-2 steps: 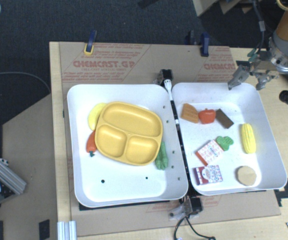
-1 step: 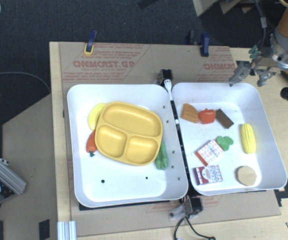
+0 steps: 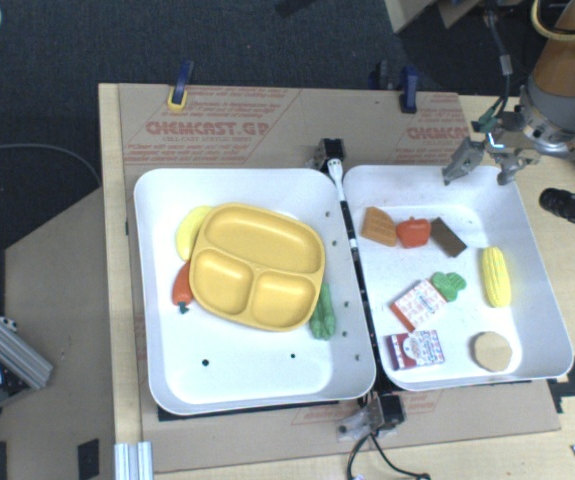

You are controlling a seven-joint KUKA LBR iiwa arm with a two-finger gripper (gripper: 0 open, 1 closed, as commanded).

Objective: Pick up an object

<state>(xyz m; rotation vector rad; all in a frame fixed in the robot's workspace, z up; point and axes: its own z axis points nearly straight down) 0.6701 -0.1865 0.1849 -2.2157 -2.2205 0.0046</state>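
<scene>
My gripper [image 3: 485, 166] hangs over the far rim of the right bin [image 3: 542, 298], open, with nothing between its two spread fingers. Below it in that bin lie an orange-brown piece [image 3: 378, 226], a red tomato [image 3: 414, 232] and a dark brown block [image 3: 448, 237] in a row. Nearer the front are a yellow corn cob [image 3: 495, 276], a green broccoli piece [image 3: 448, 285], a red-and-white carton [image 3: 418, 304], a red-and-white packet [image 3: 414, 350] and a round beige biscuit [image 3: 492, 351].
The left bin [image 3: 237, 378] holds a yellow divided plate [image 3: 256, 266], with a yellow item [image 3: 192, 230] and a red-orange item [image 3: 182, 288] at its left and a green item [image 3: 322, 313] at its right. Blue clamps [image 3: 408, 88] grip the bench's far edge.
</scene>
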